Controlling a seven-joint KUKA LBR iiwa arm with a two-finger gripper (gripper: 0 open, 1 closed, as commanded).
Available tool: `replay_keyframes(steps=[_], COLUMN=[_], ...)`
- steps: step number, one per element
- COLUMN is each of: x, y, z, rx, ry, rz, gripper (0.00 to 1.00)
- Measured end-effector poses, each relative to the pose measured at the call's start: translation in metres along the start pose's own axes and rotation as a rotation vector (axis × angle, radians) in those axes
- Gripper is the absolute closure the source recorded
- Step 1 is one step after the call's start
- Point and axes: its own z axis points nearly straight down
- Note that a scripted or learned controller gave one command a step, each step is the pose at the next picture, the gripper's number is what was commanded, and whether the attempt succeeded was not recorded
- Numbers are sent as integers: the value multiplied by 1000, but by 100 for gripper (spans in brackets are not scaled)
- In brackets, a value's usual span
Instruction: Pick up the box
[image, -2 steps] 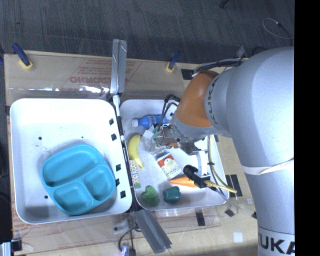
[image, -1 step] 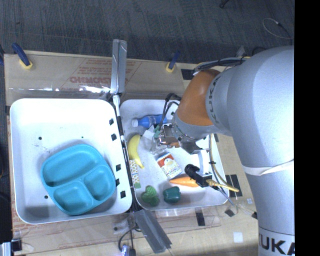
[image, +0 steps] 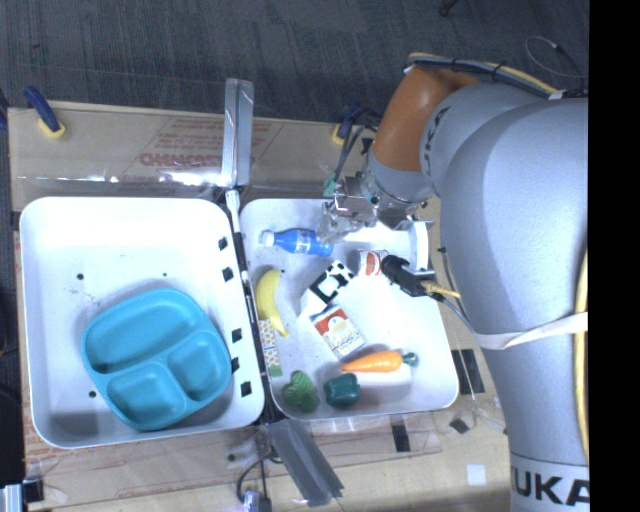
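**Box lies slantwise in the right bin, arm over the bin's far corner**

Camera view: The box (image: 337, 331), white with a red picture on its face, lies flat near the middle of the right bin (image: 436, 385). Its long axis runs on a slant, from upper left to lower right in the picture; the lower right end points at the carrot (image: 375, 362), which lies just beside it, and the upper left end points toward a black-and-white checked item (image: 331, 284) close above it. The banana (image: 268, 296) lies to its left, along the bin's left wall, with a narrow printed packet (image: 269, 348) below it. Two green vegetables, a broccoli (image: 299, 391) and a darker pepper (image: 341, 391), sit near the front wall. A blue-capped water bottle (image: 297, 241) lies on its side near the far wall.

The arm (image: 500, 200) reaches over the bin's far right corner, and the gripper (image: 352, 208) is just above the bottle, apart from the box. Whether its pincer is spread or pressed together cannot be told here.

The left bin (image: 40, 260) holds a blue divided tray (image: 155, 358).
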Motion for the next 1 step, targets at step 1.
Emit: replay_keyframes(steps=[1], x=[24], y=[-24], z=[60], rx=[3], ry=[1], rz=[349], gripper=[100])
